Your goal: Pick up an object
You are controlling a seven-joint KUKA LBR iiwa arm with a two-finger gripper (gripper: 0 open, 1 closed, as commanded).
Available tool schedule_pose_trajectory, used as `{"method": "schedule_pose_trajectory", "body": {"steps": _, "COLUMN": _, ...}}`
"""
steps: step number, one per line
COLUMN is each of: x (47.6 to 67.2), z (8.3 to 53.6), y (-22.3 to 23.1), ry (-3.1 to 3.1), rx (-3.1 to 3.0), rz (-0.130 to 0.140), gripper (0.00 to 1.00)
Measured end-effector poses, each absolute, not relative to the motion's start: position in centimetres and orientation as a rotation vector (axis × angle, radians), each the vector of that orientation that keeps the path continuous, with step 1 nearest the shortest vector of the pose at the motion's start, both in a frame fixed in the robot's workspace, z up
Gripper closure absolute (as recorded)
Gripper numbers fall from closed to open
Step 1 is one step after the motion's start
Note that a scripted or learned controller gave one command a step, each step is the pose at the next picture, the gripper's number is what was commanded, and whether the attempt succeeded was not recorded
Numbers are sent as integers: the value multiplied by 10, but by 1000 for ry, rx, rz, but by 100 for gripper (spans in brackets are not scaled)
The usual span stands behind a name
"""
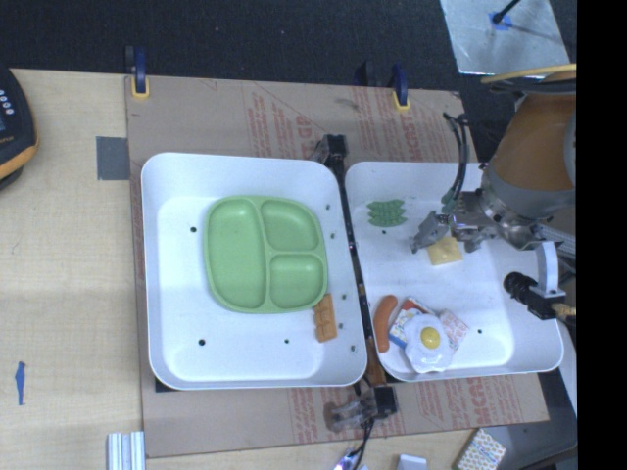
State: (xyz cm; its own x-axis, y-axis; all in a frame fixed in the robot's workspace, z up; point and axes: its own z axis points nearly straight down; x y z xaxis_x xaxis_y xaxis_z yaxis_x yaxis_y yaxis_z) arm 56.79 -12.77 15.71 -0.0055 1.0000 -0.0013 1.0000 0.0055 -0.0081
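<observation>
Yellow cheese slice [446, 252] lies flat under the gripper [438, 236]; fingers' spread I cannot tell; being so thin, it might slip out unpinched.

Bright, even overhead light; soft shadows, slightly blurry pic.

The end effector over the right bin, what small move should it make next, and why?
Probably a short drop straight down. The end effector hangs in the right bin, right at the pale yellow block, which lies flat on the bin floor just below and beside its tips. The green leafy piece sits apart to the left, so it should not interfere.
</observation>
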Motion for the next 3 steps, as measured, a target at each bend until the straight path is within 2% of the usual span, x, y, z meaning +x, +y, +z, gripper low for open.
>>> {"method": "schedule_pose_trajectory", "body": {"steps": 1, "x": 583, "z": 102, "y": -166, "ry": -2223, "rx": -2214, "rz": 10, "gripper": 0}}
{"method": "schedule_pose_trajectory", "body": {"steps": 2, "x": 583, "z": 116, "y": -167, "ry": -2224, "rx": -2214, "rz": 9, "gripper": 100}}
{"method": "schedule_pose_trajectory", "body": {"steps": 3, "x": 583, "z": 116, "y": -166, "ry": -2226, "rx": -2212, "rz": 10, "gripper": 0}}
